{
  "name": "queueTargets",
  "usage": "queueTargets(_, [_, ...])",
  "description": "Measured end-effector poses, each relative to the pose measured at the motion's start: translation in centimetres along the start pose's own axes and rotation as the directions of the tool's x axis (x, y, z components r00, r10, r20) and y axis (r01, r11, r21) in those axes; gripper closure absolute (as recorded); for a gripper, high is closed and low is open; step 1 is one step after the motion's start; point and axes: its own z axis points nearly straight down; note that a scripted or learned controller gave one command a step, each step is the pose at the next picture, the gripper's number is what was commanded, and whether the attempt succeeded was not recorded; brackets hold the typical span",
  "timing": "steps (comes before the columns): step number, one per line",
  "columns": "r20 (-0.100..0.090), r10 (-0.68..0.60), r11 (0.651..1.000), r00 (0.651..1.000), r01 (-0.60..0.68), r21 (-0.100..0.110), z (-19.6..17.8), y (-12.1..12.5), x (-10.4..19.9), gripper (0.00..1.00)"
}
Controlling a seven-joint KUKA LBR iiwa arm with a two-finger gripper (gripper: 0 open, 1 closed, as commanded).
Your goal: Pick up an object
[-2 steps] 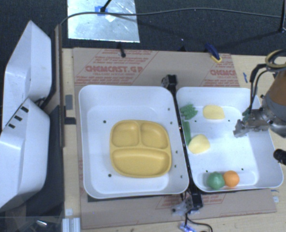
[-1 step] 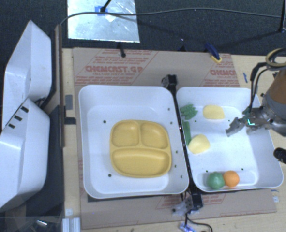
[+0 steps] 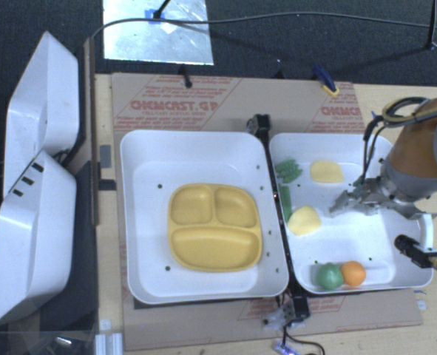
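Yellow and soft-looking, a pale lump [image 3: 304,220] lies on the floor of the right bin [image 3: 407,279] near its left wall, its long axis slanting from lower left to upper right — just beside and left of the gripper [image 3: 341,203], apart from the fingertips with a strip of white floor between. How far the fingers stand open cannot be told, as they blur into one grey wedge pointing left, and nothing shows between them. Relative to that lump, a flatter yellow piece [image 3: 326,171] lies up-right, green leafy bits [image 3: 288,171] just above, a green ball [image 3: 328,276] touching an orange ball [image 3: 353,274] below — and the yellow divided plate [image 3: 215,225] sits in the left bin [image 3: 140,198].
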Motion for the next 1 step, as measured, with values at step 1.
queueTargets(1, [0.0, -0.005, 1.0, 1.0, 0.005, -0.007, -0.44, 4.71, 3.82, 0.0])
